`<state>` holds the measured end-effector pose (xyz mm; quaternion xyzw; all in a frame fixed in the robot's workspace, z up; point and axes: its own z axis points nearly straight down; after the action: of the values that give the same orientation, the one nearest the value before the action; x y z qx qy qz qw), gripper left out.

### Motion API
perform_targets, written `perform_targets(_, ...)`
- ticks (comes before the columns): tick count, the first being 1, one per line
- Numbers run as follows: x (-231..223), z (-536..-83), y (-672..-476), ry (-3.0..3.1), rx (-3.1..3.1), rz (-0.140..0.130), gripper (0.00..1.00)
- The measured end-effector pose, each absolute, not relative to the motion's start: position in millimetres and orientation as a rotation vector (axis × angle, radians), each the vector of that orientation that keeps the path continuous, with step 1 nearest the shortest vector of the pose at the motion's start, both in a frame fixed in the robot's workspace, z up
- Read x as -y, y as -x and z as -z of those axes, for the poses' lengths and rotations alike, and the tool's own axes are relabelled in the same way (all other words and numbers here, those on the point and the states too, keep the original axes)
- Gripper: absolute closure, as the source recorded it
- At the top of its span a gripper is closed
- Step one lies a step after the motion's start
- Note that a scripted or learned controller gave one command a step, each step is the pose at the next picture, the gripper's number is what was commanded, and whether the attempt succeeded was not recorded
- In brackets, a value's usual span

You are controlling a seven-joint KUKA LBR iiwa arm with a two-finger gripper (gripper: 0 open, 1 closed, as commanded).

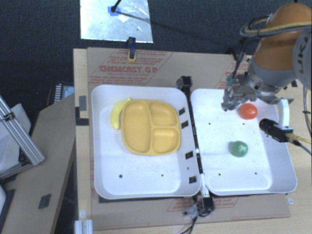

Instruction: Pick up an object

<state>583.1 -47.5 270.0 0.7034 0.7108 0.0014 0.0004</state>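
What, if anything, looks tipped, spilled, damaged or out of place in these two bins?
Nothing is spilled or broken. The one oddity: the banana in the left bin is half tucked under the edge of the yellow divided tray. The orange ball and green ball sit loose in the right bin.

Orange-red ball (248, 111) and green ball (239, 148), apart in right bin (253, 179)

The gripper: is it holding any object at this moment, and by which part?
Nothing is held. The gripper hangs over the right bin, its tips beside the orange ball, with no object between them. The green ball lies apart.
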Motion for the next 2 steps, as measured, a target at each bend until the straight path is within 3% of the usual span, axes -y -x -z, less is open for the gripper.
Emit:
perform_targets(1, 1.1, -268.8, -590.6, -2.211, -2.230, -0.003, 1.00)
perform_targets(2, -50.8, -252.6, -583.3, -2.211, -2.233, -0.002, 1.00)
